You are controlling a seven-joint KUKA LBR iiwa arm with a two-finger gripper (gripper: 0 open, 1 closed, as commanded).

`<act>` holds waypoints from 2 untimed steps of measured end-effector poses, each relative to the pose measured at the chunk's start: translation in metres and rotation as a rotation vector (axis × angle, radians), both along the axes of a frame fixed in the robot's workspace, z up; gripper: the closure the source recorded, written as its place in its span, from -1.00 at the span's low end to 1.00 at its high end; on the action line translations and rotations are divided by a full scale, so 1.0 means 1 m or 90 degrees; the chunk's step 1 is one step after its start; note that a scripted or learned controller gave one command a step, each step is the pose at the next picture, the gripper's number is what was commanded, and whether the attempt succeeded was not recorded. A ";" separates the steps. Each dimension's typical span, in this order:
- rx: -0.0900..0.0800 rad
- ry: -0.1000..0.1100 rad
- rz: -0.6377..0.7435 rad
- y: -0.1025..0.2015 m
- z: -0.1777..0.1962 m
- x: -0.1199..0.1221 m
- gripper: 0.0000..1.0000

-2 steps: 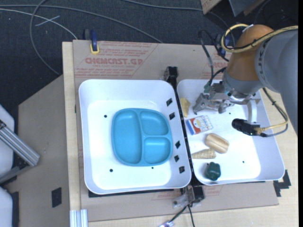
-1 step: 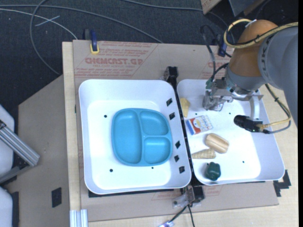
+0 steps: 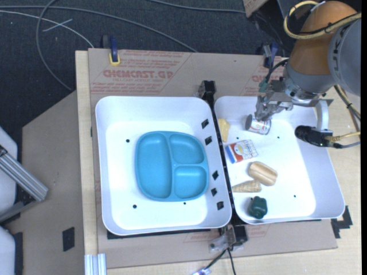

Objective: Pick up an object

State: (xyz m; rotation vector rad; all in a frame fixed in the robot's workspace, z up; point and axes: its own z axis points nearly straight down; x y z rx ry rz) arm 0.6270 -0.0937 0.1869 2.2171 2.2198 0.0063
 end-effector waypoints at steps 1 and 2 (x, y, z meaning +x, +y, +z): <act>0.000 0.002 0.000 0.000 0.031 0.001 1.00; 0.001 0.005 0.002 0.051 0.024 -0.002 1.00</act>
